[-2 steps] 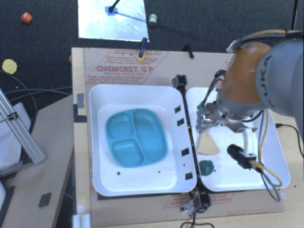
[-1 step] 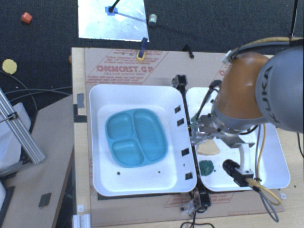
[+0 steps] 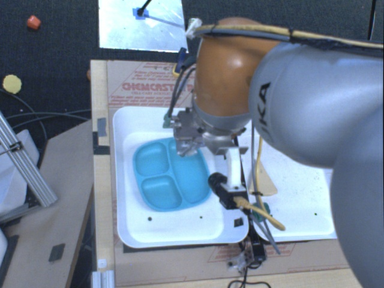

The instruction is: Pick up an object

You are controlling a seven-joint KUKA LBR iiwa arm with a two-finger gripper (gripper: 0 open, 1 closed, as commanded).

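One blue tray [image 3: 167, 177], two white bins [image 3: 129, 224], one gripper [image 3: 185, 147]

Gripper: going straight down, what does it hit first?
Probably the blue divided tray, at its far right corner in the left bin. The gripper sits over that edge; height is unclear.

the blue divided tray [image 3: 165, 176] fills the middle of the left bin [image 3: 180, 228], leaving bare white floor along its near edge and left wall. the pincer [image 3: 186, 147] stands over the tray's far right corner. the grey arm [image 3: 312, 101] overhangs most of the right bin [image 3: 303, 221]; a tan wooden piece [image 3: 268, 186] lies near its left wall.
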